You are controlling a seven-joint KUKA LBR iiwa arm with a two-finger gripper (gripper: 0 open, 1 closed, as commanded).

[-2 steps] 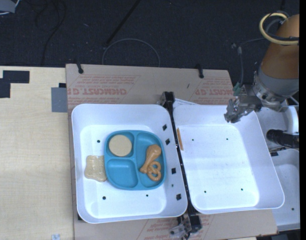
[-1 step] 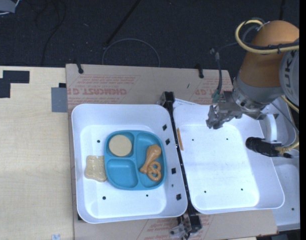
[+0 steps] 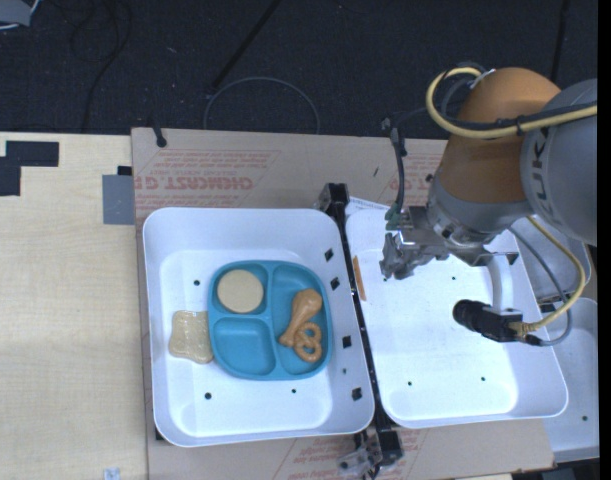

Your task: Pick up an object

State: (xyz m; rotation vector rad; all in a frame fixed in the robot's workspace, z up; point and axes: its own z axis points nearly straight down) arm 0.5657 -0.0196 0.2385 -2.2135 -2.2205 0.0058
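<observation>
The arm (image 3: 510, 138), grey with an orange band above the wrist, is the part nearest the camera; it enters from the right and hangs over the right bin (image 3: 545, 393). The gripper (image 3: 397, 258) points down near the upper left part of that bin, close to the divider between the two bins. Whether its jaws are spread or pressed together cannot be told, and no object is seen between them. A black fitting (image 3: 485, 319) with a yellow-tipped cable lies lower right of the gripper, over the right bin's floor. A thin orange stick (image 3: 358, 276) lies at the right bin's left edge, just beside the divider, its long axis running nearly top to bottom of the view.

The left bin (image 3: 175, 408) holds a blue divided tray (image 3: 235, 353). In the tray's upper left compartment sits a round tan disc (image 3: 239, 290). In the right compartment lies a toy drumstick (image 3: 302, 315), its long axis slanted, with the thicker end up and to the right and the narrower end down and to the left. A pretzel (image 3: 309, 343) lies touching or just below it in the same compartment. A pale slice of toast (image 3: 190, 336) rests on the bin floor against the tray's left edge. All these objects lie well apart from the gripper, on the far side of the divider.

Both bins stand on a brown cardboard sheet (image 3: 235, 168) on the bench (image 3: 55, 318).
</observation>
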